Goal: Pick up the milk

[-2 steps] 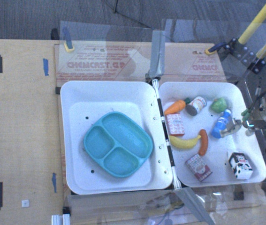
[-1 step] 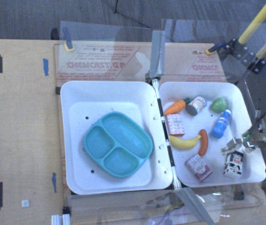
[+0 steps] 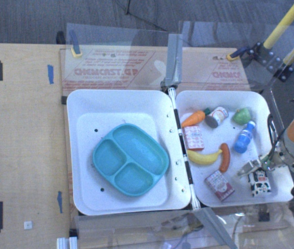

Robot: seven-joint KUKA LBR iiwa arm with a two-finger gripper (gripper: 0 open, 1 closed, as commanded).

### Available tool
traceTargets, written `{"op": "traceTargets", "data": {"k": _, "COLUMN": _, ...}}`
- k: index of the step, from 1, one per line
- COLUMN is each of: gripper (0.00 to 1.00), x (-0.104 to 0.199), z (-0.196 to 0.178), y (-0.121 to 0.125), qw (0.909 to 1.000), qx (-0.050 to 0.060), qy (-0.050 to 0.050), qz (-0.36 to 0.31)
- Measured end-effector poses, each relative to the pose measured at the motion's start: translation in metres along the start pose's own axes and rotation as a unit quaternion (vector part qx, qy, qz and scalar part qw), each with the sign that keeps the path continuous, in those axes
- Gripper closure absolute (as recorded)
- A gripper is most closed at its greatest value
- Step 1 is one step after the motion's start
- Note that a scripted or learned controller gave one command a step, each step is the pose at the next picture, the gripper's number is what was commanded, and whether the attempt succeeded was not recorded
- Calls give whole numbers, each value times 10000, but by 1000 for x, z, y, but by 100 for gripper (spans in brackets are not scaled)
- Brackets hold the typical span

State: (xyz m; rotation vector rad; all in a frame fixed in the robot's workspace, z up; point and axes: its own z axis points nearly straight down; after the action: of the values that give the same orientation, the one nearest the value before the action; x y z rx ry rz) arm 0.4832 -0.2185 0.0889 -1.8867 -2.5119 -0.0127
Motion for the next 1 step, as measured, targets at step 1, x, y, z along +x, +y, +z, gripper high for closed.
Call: {"op": "traceTargets", "data": {"k": 1, "gripper": 100, "x": -5, "z": -10, "y": 0, "qw": 10000, "qx": -36, "qy": -60, "qz": 32}}
